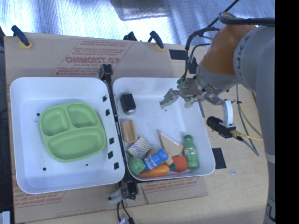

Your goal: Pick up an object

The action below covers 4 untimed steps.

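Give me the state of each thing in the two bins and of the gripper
green tray: flat, upright, in left bin
black can: on its side
green bottle: lying down
carrot: lying against near wall
gripper: above right bin, nothing held

A pale green three-section plate (72, 130) sits in a white plastic bin (18, 125); nearby a green bottle with a red label (189, 151), an orange carrot toy (155, 171), a blue-wrapped packet (155, 158) and a black block (127, 102) share brown red-lettered cardboard (88, 57).
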{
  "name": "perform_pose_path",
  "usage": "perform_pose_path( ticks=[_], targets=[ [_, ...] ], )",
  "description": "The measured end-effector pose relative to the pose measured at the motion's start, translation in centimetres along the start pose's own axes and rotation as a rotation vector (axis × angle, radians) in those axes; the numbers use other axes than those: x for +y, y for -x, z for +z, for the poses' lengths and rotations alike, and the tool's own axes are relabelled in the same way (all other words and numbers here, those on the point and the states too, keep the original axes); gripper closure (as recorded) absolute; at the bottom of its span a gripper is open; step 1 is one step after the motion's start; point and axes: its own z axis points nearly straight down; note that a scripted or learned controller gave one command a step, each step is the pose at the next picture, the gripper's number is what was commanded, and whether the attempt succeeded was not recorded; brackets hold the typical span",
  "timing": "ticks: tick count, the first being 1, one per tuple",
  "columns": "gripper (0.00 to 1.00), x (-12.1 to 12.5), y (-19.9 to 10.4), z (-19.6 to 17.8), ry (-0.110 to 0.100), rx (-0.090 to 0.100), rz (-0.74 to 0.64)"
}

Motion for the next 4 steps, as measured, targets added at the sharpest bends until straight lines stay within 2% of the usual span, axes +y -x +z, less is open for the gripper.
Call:
perform_pose_path(
  ticks=[1, 2, 3, 4],
  targets=[
    [0.00, -4.9, -3.7, 2.4, -0.001, 0.000, -0.001],
    [0.00, -10.0, -7.0, 8.9, -0.002, 0.001, 0.000],
    [0.00, -8.5, -6.7, 12.5, 0.002, 0.003, -0.001],
    [1.00, -8.3, -6.6, 11.4, 0.007, 0.000, -0.005]
  ],
)
